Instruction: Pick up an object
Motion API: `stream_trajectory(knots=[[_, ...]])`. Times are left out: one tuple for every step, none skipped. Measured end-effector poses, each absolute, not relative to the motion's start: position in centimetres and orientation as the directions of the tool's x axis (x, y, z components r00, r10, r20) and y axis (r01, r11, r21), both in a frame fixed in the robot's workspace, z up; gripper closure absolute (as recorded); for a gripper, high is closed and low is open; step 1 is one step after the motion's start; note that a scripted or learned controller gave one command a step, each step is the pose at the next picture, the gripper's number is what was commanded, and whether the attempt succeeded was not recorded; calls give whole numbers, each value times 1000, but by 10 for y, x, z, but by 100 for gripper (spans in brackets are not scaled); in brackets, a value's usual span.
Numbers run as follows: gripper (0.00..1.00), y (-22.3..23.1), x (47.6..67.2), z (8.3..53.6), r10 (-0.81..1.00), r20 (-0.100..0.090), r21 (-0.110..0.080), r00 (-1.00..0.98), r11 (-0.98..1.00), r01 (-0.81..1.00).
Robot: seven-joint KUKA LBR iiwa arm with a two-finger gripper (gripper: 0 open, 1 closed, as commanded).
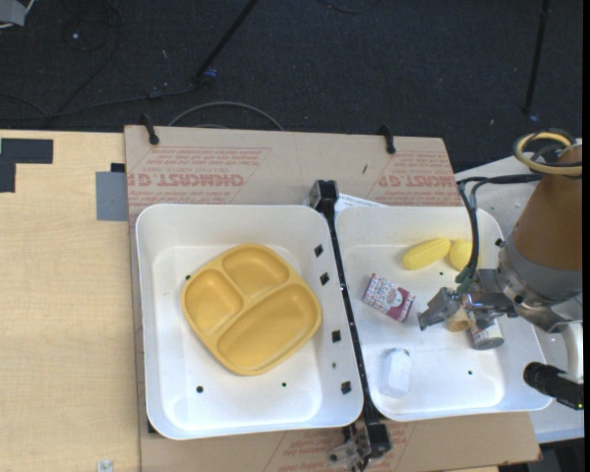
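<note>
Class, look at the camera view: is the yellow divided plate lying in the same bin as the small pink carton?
No: the yellow divided plate lies in the left bin, the pink carton in the right bin.

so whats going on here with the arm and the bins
A KUKA arm reaches in from the right, with its end effector low over the right bin. That bin holds a yellow corn-shaped toy, a small pink packet and a small white object. Nothing shows between the fingers, so no pick is confirmed. The left bin holds a yellow divided plate.
</note>
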State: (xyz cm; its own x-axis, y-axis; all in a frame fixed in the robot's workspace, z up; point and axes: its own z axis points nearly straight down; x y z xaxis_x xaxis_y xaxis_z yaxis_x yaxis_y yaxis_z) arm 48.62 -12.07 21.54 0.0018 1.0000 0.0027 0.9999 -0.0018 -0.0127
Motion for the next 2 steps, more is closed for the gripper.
stream_trajectory(knots=[[0, -121, 488, 219, 1000, 1, -5, 0, 0, 1000], [0, -129, 492, 168, 1000, 2, -8, 1, -1, 1000]])
